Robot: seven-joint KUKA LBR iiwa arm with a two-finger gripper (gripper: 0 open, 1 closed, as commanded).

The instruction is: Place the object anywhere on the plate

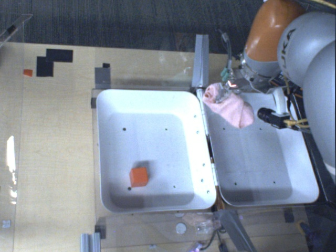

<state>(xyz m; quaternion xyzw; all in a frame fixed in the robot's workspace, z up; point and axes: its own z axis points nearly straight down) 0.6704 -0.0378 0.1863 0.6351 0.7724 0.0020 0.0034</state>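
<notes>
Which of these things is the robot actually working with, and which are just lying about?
Part of the job:
- pink cloth, hanging at the claw over the right bin
- the arm with its orange band

Just lying about:
- orange block in the left bin
- black shapes and a small orange square on the bench

I can't make out a plate.

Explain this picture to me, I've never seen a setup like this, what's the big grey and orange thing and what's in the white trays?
That is a robot arm, reaching in from the right. One fixed camera looks down at a slant on a bench with two shallow white bins. The left bin holds a small orange block near its front. Over the right bin, at its back left corner, the arm's claw sits right at a pink cloth, which looks gathered up under it. Whether the claw truly grips the cloth is hard to tell.
</notes>
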